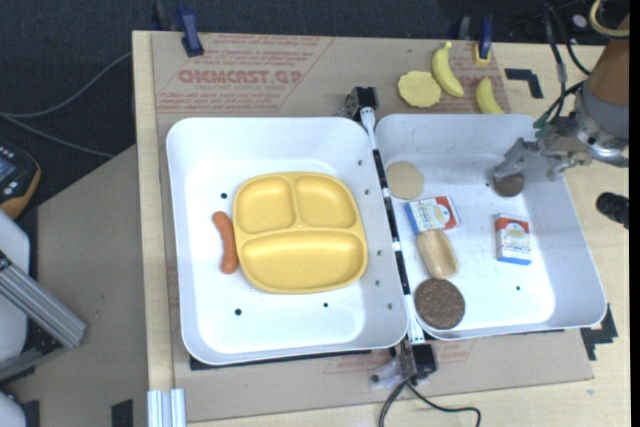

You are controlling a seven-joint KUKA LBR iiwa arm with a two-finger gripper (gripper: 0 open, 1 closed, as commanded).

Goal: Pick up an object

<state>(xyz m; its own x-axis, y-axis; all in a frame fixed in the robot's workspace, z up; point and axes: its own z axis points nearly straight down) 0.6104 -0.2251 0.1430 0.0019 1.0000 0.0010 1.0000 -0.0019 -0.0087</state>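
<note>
A: Arm (612, 100) reaches in from 3 o'clock, over the upper right corner of the right bin (560, 310). Gripper (513, 173) sits low, at about 1 o'clock in that bin.

B: Anything in it?

A: A small dark brown disc (509, 183) lies right at the gripper tip. From this angle I cannot tell whether it is gripped or just lying under the tip on the bin floor.

B: So which step?

A: My reading: the grasp itself, at or near the bottom of the descent. Lift not yet done.

B: Other candidates in that bin?

A: Tan disc (405, 180) at 10 o'clock, blue-and-white packet (432, 214) just below it, bun (437, 253) touching the packet's lower edge, large brown patty (439, 303) at 7 o'clock, small carton (513, 239) at 4 o'clock, apart from the rest.

B: Left bin?

A: Yellow tray (298, 232) in the middle, sausage (226, 242) at its 9 o'clock side. Left bin (195, 315) is well apart from the gripper.

B: Next move calls for what?

A: A firm close on the dark disc, then a straight lift. The disc looks thin and flat, so a slip seems likely. Check for it in the grip once it is raised.
</note>
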